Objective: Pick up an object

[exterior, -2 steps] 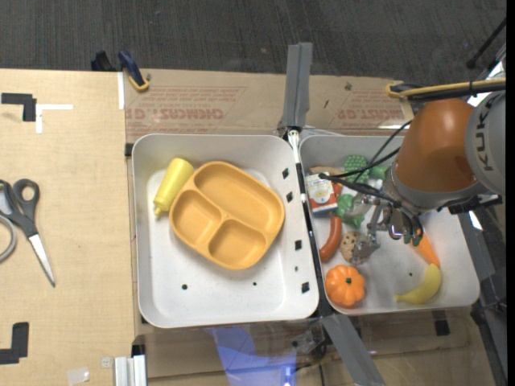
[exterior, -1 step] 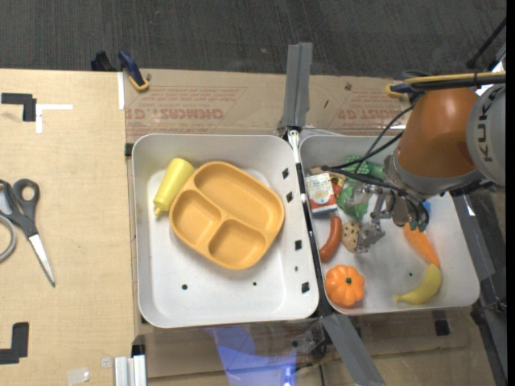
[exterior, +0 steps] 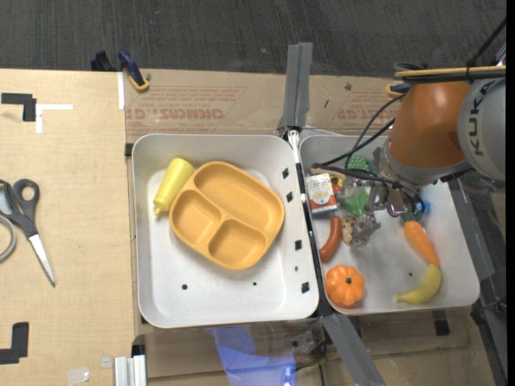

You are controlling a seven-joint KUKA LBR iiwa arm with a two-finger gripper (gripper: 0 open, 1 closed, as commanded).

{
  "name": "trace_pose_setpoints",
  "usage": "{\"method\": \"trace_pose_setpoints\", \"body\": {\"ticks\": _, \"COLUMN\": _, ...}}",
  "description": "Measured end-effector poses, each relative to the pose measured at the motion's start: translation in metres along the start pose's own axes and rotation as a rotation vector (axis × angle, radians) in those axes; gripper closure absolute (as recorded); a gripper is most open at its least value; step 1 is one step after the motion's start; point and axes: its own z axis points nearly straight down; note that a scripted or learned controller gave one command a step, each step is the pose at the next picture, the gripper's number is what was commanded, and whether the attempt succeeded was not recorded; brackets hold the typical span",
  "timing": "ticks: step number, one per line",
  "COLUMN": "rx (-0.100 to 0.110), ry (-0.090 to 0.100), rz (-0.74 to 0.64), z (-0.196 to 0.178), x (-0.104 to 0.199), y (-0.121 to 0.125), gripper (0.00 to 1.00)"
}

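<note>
— Hanging where, the grey two-finger gripper (exterior: 362, 219)?

— Hovering over the right white bin (exterior: 460, 297), left of its middle, reaching in from three o'clock. Spread or pressed together: not showing clearly enough to tell.

— Lying closest to it?

— Red sausage-shaped toy (exterior: 330, 238) at eight o'clock of the gripper, running along the bin's left wall. Small white-and-red carton (exterior: 320, 193) at ten o'clock, hugging that same wall. Orange toy carrot (exterior: 420, 241) at four o'clock, just beside.

— Crowding the edges?

— Orange toy pumpkin (exterior: 344, 286) sitting at six o'clock, near the front rim. Yellow toy banana (exterior: 422, 286) at five o'clock, nearing the front right corner. Bare floor opening between pumpkin, banana and carrot.

— And sitting in the left white bin (exterior: 138, 248)?

— Orange three-compartment plate (exterior: 227, 213) lying around the middle, turned askew. Yellow plastic bottle (exterior: 173, 185) touching it at its ten o'clock, near the left wall. Bare floor stretching along the front, at the plate's six o'clock. Grey-handled scissors (exterior: 28, 223) lying well apart at nine o'clock, on the wooden bench (exterior: 64, 296).
</note>
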Motion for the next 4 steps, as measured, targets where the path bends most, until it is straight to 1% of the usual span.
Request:
{"method": "trace_pose_setpoints", "body": {"ticks": 1, "rx": 0.001, "ry": -0.006, "rz": 0.001, "z": -0.012, "x": -0.002, "y": 0.000, "gripper": 1.00}}
{"method": "trace_pose_setpoints", "body": {"ticks": 2, "rx": -0.002, "ry": 0.003, "rz": -0.240, "z": 0.001, "x": 0.049, "y": -0.026, "gripper": 1.00}}
{"method": "trace_pose_setpoints", "body": {"ticks": 3, "rx": -0.001, "ry": -0.001, "rz": 0.056, "z": 0.000, "x": -0.005, "y": -0.015, "gripper": 1.00}}
{"method": "trace_pose_setpoints", "body": {"ticks": 4, "rx": 0.001, "ry": -0.001, "rz": 0.324, "z": 0.000, "x": -0.068, "y": -0.011, "gripper": 1.00}}
